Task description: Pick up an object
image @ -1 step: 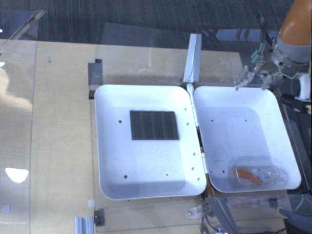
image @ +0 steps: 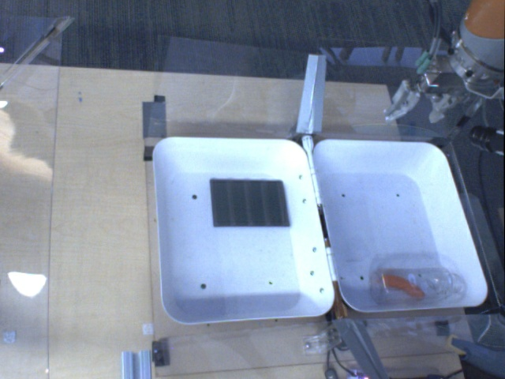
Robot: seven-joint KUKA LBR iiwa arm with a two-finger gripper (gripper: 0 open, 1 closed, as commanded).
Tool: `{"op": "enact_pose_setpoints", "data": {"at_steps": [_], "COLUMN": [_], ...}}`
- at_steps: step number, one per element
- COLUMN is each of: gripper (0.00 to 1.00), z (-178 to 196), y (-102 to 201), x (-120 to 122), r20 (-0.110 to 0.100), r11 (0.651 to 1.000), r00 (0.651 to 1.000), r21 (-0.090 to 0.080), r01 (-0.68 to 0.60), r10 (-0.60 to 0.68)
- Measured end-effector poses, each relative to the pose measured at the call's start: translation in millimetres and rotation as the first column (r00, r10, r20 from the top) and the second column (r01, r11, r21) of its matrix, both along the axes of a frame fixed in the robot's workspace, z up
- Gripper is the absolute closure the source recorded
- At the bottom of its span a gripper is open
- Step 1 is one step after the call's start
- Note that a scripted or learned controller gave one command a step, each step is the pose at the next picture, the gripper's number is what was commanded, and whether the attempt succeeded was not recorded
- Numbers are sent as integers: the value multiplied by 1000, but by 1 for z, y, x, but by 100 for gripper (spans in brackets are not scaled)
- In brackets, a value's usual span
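Camera view has the claw (image: 417, 101) at about 1 o'clock in the frame, hanging over the surface (image: 95, 212) just beyond the far rim of the right bin (image: 394, 180), under the arm's orange band (image: 485, 10). Its 2 fingers are spread apart with nothing between them.

The nearest thing to pick is a clear plastic object with an orange piece inside (image: 410, 284), lying in the right bin's near corner at about 5 o'clock in the frame. From the claw it sits toward 6 o'clock, well apart, across the whole depth of the bin. Its long axis runs roughly 9-to-3, so I judge the fingers would need to close across its short side after travelling toward the near rim and descending.

Further out, the left bin (image: 181, 290) holds 1 dark ribbed rectangular pad (image: 248, 203), lying flat toward its far half, at about 8 o'clock from the claw.
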State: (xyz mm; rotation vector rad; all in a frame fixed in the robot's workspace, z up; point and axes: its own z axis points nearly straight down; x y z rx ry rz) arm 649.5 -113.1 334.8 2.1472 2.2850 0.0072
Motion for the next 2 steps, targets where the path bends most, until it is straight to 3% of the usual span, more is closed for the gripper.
{"op": "enact_pose_setpoints", "data": {"at_steps": [1,2], "gripper": [0,0], "z": [-4,-165], "y": [-21,25], "x": [11,20], "r20": [-1,-7], "r11": [998,994], "r00": [998,994], "r21": [0,1], "r01": [58,108], "r10": [-58,-108]}}
